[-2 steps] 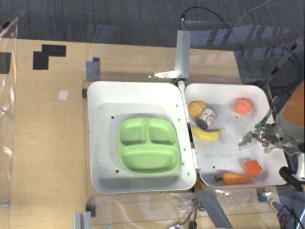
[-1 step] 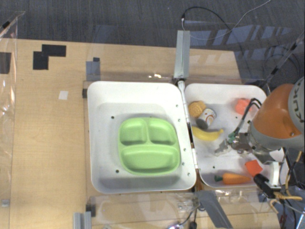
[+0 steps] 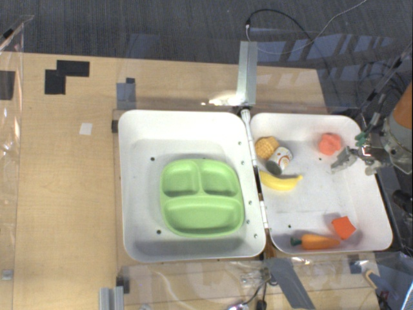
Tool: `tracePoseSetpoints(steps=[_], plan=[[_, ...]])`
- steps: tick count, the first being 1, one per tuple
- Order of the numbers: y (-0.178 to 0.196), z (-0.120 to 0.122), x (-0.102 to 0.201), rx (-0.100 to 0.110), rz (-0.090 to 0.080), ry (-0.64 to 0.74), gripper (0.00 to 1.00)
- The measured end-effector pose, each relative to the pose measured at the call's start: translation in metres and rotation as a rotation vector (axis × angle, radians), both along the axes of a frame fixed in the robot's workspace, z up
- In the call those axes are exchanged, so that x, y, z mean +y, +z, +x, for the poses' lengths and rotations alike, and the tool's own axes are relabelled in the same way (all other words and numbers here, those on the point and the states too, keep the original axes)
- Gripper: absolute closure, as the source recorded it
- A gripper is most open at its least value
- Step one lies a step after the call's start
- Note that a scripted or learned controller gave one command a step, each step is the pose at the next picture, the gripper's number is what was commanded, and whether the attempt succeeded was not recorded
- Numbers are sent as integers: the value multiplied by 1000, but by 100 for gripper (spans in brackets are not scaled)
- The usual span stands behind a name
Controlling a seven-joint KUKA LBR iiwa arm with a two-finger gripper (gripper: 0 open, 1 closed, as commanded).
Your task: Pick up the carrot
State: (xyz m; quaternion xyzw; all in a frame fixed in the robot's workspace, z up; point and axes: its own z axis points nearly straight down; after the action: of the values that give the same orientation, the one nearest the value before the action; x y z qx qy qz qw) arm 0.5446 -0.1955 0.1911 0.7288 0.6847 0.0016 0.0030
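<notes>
The carrot [image 3: 319, 241] lies flat along the near wall of the right bin [image 3: 381, 237], just beside an orange block [image 3: 344, 227]; it looks light, stiff and smooth, best pinched across its thick middle. Farther back, above the bin's right edge, the tool [image 3: 352, 157] hangs with its fingers apart, holding nothing, the desk [image 3: 64, 192] beyond.

- Carrot [image 3: 319, 241]: orange, with a green stem end.
- Block [image 3: 343, 227]: orange-red.
- Banana [image 3: 280, 182]: yellow.
- Round lump [image 3: 330, 143]: salmon pink.
- Knobbly ball [image 3: 265, 147]: golden tan.
- Can [image 3: 279, 159]: white with dark markings.
- Divided plate [image 3: 201, 197]: light green.
- Two bins [image 3: 139, 173]: plain white.
- Bench [image 3: 64, 192]: pale wood, with black patches near its far left corner.
</notes>
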Motion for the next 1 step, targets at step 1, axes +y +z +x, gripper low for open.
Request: tracePoseSetpoints(steps=[1], plan=[[-101, -36, 105, -8, 1, 124, 0]])
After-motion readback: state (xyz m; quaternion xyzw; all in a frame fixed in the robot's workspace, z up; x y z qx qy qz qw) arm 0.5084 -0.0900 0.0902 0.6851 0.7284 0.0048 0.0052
